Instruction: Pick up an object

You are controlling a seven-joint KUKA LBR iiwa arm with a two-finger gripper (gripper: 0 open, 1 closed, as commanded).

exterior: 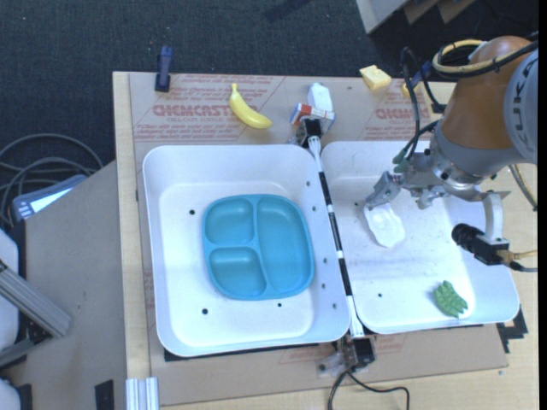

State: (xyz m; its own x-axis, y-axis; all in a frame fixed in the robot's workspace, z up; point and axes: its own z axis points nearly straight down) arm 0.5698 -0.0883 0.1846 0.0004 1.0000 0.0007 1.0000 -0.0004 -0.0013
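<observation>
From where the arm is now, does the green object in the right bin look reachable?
Probably yes. The green object lies alone near the right bin's front corner, nothing over it. The pincer hangs above a white object in the same bin, with open floor between.

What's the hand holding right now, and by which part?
Cannot be told. The hand sits over the right bin, just above a white object, but no grip on it is visible.

2 bins (171,186); 1 blue plate (256,246); 1 banana (248,111); 1 green toy (450,299).
</observation>
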